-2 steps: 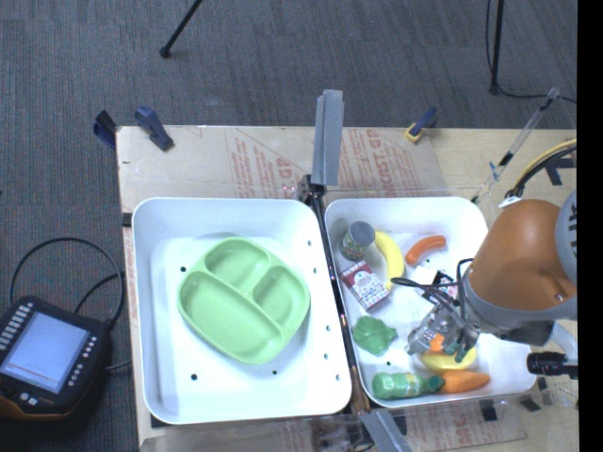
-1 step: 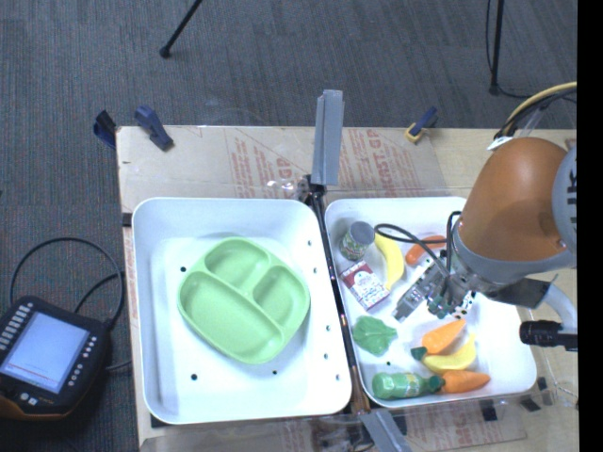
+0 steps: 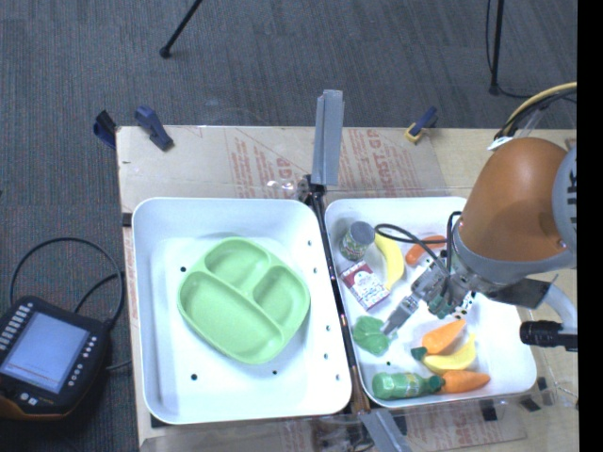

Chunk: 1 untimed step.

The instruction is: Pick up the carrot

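Orange dome of the arm [image 3: 516, 201] fills the upper right, closest to the lens, with grey wrist parts below it. From there the hand [image 3: 400, 316] reaches down and left into the right bin [image 3: 490, 373], its slim fingers [image 3: 403, 311] pointing at the green leafy piece [image 3: 370, 335] on the bin floor. Whether those fingers are apart or together I cannot tell at this angle, and nothing shows between them.

Just right of the hand lies a carrot [image 3: 443, 335], tilted, its thick end up to the right, resting against the top of a yellow piece [image 3: 454, 357]. Below that, a second carrot [image 3: 464, 380] lies flat along the near wall, touching a green bottle [image 3: 403, 384] on its left. Both carrots sit in the near right part of the bin, apart from the fingers.

Farther back, a banana [image 3: 390, 256] stands nearly upright in the picture, with a small red and white box [image 3: 365, 283] to its left and a round tin [image 3: 358, 239] at the far left corner. Something orange [image 3: 421, 250] peeks out beside a black cable near the wrist.

Across the divider, the left bin [image 3: 155, 281] holds a light green divided plate [image 3: 244, 298], well apart from the action. Both bins rest on the brown surface [image 3: 236, 158], with blue clamps [image 3: 151, 126] at its far edge. On the carpet to the near left, a handheld control screen [image 3: 47, 356].
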{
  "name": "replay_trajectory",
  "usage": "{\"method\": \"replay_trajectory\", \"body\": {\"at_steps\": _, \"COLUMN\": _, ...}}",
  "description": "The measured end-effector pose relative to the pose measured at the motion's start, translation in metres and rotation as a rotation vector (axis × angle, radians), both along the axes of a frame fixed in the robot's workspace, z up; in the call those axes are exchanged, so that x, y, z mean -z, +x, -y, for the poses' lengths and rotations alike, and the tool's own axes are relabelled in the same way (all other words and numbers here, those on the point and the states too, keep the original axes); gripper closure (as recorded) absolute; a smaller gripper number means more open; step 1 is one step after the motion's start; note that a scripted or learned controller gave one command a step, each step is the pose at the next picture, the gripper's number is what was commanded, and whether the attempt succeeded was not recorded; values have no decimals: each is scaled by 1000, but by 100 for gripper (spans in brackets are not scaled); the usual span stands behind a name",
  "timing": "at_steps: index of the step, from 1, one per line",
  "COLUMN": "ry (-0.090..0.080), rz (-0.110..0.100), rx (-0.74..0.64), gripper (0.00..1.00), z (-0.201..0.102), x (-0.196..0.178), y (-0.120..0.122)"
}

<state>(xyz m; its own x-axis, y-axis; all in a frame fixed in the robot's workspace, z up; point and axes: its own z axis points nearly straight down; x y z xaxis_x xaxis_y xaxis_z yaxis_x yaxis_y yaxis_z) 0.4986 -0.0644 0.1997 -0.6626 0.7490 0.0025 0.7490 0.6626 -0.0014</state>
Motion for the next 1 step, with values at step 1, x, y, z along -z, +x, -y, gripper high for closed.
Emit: {"method": "replay_trajectory", "body": {"at_steps": 1, "ry": 1, "rz": -2, "rx": 163, "gripper": 0, "z": 79, "x": 81, "y": -12}}
